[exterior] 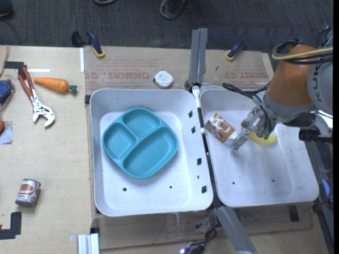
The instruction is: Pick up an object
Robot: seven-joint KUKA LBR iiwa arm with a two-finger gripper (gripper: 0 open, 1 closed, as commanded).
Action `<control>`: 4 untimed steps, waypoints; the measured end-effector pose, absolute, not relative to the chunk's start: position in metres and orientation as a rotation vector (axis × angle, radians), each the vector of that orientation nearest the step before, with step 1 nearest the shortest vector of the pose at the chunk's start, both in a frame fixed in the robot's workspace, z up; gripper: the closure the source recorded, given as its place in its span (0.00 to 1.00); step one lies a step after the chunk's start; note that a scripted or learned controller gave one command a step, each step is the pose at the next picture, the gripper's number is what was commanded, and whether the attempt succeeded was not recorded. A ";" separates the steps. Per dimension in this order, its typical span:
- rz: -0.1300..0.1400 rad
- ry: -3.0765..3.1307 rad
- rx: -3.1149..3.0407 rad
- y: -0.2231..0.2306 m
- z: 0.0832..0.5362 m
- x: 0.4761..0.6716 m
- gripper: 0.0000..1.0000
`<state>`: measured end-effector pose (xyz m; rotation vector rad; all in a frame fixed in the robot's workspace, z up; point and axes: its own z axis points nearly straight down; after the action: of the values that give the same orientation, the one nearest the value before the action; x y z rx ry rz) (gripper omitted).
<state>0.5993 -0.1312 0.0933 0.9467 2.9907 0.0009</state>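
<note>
Your arm [296, 83] reaches in from the right of the frame, bent down over the right bin [275, 184]. Its gripper [244, 136] is low at centre right, fingers spread apart, gripping nothing. A small brown box [220, 128] lies just left of it, a yellow object [264, 137] just right. The left bin [106, 194] holds a blue divided plate [140, 142].

Materials and finishes on the bench.
Smooth, matt light-blue plastic divided plate [140, 142] in a glossy white plastic bin [100, 157]; pale wooden benchtop [53, 142]; shiny metal pliers [37, 106].
</note>
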 end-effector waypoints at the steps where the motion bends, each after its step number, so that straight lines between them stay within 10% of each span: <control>1: -0.057 2.626 1.800 -0.115 0.090 0.620 0.00; 2: -0.034 2.263 2.185 -0.123 0.088 0.652 0.00; 4: 0.006 2.163 2.287 -0.209 0.092 0.565 0.00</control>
<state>0.5648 -0.2088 0.0922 2.2875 2.1629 0.0064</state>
